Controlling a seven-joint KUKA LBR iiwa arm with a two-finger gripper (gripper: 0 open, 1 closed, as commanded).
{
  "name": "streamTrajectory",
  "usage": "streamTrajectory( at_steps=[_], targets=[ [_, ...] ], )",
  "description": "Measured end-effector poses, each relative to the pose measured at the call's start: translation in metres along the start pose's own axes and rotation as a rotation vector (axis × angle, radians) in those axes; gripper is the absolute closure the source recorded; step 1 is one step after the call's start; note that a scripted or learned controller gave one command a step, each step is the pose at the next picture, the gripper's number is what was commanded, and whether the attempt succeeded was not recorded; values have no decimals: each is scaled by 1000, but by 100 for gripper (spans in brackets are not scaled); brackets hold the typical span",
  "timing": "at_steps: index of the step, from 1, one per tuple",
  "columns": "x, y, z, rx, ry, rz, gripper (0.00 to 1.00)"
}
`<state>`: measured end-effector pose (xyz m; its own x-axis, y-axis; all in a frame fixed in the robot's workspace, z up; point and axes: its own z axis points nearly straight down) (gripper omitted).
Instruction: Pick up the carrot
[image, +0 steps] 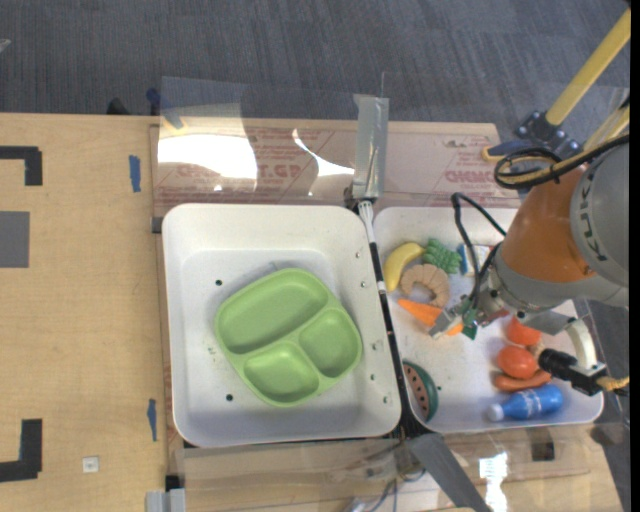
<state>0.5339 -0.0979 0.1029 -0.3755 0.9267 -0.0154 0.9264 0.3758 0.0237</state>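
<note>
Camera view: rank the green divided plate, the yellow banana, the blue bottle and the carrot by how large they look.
1. green divided plate, by far the largest
2. blue bottle and yellow banana, too alike to separate
3. carrot, though the gripper hides its right end

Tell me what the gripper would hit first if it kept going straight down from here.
Probably the carrot: the gripper hangs at its right end in the right bin. Depth is unclear from this slanted view.

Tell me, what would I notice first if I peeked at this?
Probably the big green plate with three compartments, sitting alone in the left bin. Next, the grey-and-orange arm reaching into the right bin, its gripper down by the orange carrot among colourful toy foods.
</note>
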Motion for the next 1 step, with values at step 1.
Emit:
streamTrajectory(
  at_steps=[1],
  targets=[
    [77,7,-85,15,15,-177,100]
  ],
)
